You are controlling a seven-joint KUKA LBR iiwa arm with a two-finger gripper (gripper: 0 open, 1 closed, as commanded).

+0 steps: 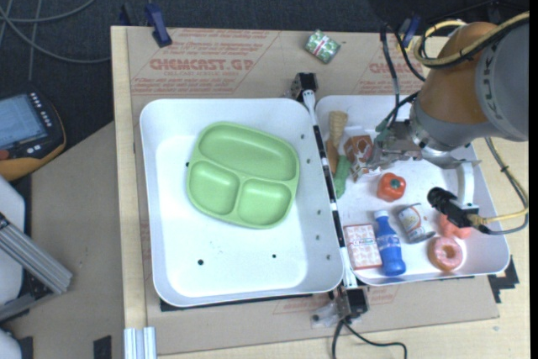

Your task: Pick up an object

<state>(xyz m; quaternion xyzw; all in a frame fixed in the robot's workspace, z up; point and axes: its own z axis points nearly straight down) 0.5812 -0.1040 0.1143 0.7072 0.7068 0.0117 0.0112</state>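
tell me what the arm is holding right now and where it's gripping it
It cannot be told. The gripper sits low in the right bin, near the tomato and a small brown packet, but the view does not show anything held.

The arm [496, 88] is a thick grey cylinder with a broad orange band [458, 76]; black and yellow cables [420, 46] run alongside it.

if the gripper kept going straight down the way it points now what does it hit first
Probably the brown-and-white packet near the right bin's left side; the gripper hangs right beside or over it. Height above it is unclear from this slanted view.
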